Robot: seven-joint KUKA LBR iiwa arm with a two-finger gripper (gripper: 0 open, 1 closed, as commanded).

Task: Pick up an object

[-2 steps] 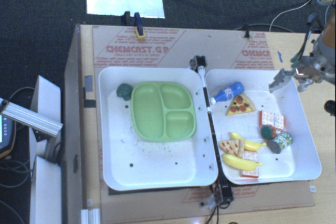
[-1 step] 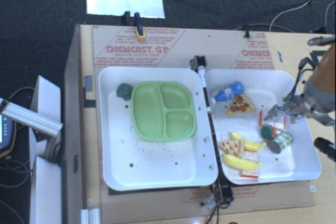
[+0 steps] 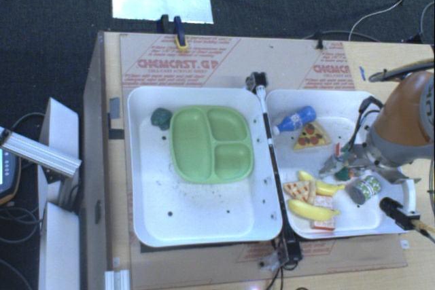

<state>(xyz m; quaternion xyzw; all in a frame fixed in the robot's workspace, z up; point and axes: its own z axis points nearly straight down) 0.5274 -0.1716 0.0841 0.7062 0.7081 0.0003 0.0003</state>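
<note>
The right bin (image 3: 340,100) holds several toy items. A blue bottle (image 3: 296,119) lies at its back left, with a pizza slice (image 3: 311,137) just in front of it. A yellow banana (image 3: 311,209) and a second pizza slice (image 3: 296,189) lie at the front left, and another banana (image 3: 325,185) sits between them and the arm. A small grey can (image 3: 364,189) lies on its side at the front right. My gripper (image 3: 342,164) hangs low over the bin's middle, just behind the bananas and left of the can. The arm's orange band (image 3: 406,109) rises behind it.
The left bin (image 3: 153,214) carries a green divided plate (image 3: 211,144) and a small dark green lump (image 3: 161,117) at its back left. A black-and-white divider (image 3: 270,146) runs between the bins. Cables and a white panel lie beyond the bench.
</note>
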